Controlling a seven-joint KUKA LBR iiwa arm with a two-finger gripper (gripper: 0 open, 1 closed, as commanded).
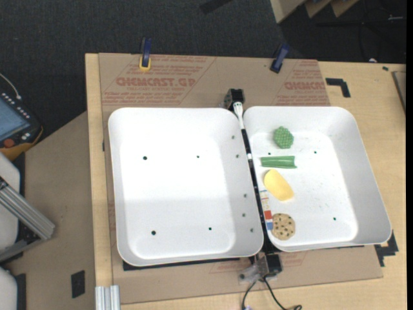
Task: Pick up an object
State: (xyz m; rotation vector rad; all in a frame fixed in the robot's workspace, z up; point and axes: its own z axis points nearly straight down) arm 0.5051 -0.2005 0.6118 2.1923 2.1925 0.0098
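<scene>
Nearest us, lower right of centre, we note a cookie [282, 225], yellow piece [279, 185], green strip [278, 162] and green lump [282, 136] along the right bin [361, 173]'s left wall; pickup not begun, a descent onto one is needed, claw state undeterminable.

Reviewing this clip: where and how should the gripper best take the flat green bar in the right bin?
Probably from above, fingers closing across the green bar's short width at mid-length. It lies flat and roughly left-right, apart from the green ball and yellow piece, so both long edges look free.

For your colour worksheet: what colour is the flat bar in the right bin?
Green; the flat bar shows best in the camera view.
</scene>
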